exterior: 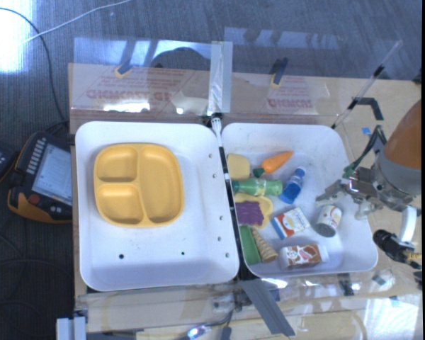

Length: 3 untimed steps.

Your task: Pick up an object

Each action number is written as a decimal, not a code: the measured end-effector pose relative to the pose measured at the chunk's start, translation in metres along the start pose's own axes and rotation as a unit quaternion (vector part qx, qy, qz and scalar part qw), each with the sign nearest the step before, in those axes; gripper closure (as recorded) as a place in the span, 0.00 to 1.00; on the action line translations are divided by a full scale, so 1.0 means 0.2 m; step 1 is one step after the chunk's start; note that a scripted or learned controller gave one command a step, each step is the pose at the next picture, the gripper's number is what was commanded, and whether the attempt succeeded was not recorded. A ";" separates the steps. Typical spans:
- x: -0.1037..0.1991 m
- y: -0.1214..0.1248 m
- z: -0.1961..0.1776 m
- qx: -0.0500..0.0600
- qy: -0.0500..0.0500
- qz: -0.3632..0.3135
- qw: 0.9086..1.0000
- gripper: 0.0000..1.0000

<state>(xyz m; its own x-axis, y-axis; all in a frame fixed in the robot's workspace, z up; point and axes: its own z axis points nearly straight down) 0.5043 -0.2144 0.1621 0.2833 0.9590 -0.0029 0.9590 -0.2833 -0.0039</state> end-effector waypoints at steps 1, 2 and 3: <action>0.08 0.27 -0.38 -0.001 -0.001 0.093 0.996 0.00; 0.41 0.27 0.22 0.002 0.001 0.117 0.993 0.00; 0.51 0.27 0.36 -0.007 -0.001 0.065 0.998 0.00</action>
<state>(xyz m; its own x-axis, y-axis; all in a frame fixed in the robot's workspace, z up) 0.5841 -0.1321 0.0894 0.4050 0.9143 -0.0041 0.9143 -0.4049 0.0096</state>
